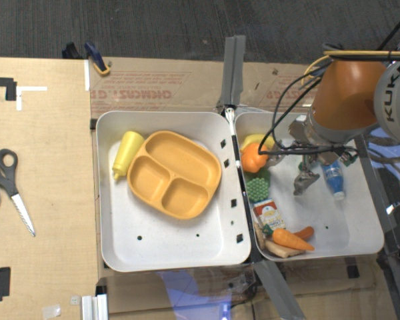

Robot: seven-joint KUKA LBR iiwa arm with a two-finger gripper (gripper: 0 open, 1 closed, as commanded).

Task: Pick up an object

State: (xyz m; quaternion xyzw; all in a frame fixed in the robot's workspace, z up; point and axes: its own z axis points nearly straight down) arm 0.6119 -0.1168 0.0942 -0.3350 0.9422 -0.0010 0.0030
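Note:
My gripper (312,177) hangs low over the middle of the right bin (360,235), under the orange wrist band. A small clear bottle with a blue label (333,180) lies just right of it, close to or touching it; I cannot tell whether it is gripped. Along the bin's left wall lie an orange fruit (253,157), a yellow fruit (256,141), a green knobbly piece (258,189) and a small carton (270,215). A carrot (290,239) and a red piece (306,232) sit at the front.
The left bin (120,245) holds a yellow divided plate (173,174) and a yellow corn-like toy (127,153) at its back left. Scissors (7,185) lie on the cardboard far left. Black cables loop from the wrist over the right bin's back.

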